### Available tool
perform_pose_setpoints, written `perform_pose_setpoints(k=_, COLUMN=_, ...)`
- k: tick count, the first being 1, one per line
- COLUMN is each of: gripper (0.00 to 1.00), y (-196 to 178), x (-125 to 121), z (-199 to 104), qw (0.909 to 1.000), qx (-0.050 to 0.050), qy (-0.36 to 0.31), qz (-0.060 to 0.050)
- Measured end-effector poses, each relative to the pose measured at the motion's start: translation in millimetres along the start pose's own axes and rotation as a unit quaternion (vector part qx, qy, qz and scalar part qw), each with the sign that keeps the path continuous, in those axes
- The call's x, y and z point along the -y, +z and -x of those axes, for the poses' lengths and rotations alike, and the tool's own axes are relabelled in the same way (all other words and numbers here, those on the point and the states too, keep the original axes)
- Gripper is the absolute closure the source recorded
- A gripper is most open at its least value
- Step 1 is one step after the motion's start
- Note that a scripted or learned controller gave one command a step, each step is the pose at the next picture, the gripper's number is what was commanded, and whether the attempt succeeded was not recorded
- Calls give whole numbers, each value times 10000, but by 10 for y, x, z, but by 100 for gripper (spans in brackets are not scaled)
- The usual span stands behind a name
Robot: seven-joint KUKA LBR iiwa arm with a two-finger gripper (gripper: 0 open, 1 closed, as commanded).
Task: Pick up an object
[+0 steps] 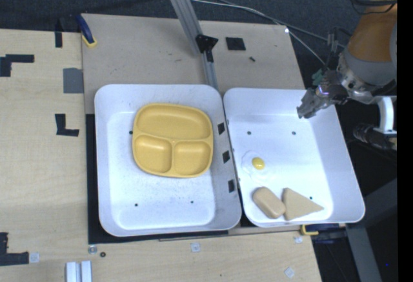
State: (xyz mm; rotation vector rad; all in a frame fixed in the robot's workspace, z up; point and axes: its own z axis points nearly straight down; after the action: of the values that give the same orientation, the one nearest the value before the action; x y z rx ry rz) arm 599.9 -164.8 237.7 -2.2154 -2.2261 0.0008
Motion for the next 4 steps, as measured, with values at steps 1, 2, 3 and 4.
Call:
perform_pose_setpoints(k=1, gripper=100, y=91, x=107, z=-464, qw=10000, qx=-3, qy=3, qz=-9)
perform_pose_setpoints(k=2, gripper=100, y=16, x=108, z=-972, qw=10000, qx=-8, qy=-7, qz=0)
perform_pose_setpoints(k=3, gripper=100, y=142, x=212, z=-1483, qw=10000, qx=-2, qy=-2, qz=-11)
perform_pose_setpoints(k=4, gripper=100, y=81, x=180, z=-2020, qw=10000, qx=-6, qy=-11, qz=-2)
